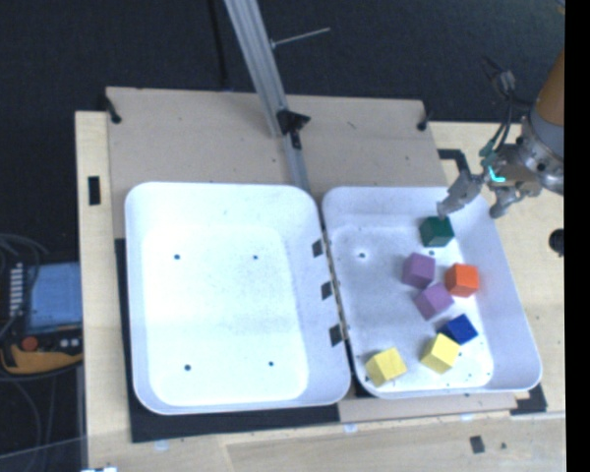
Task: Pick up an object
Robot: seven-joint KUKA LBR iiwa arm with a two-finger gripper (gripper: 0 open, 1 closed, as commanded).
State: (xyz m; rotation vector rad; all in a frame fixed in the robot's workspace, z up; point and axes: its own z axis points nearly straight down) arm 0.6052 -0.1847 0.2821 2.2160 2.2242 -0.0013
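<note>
Right bin: seven blocks, all still lying on its floor — none lifted yet. Gripper: fingers spread, nothing between them, poised over the far corner just above the green block. Grasp and lift both remain

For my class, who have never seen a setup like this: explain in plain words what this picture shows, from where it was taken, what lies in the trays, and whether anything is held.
One camera looks down at a slant on a bench with two shallow white bins. A robot arm reaches in from the right; its two-finger gripper hangs open over the right bin's far edge, holding nothing. In that bin lie small blocks: a green block just below the gripper, two purple blocks, an orange block, a blue block and two yellow blocks. The left bin sits beside it.
</note>
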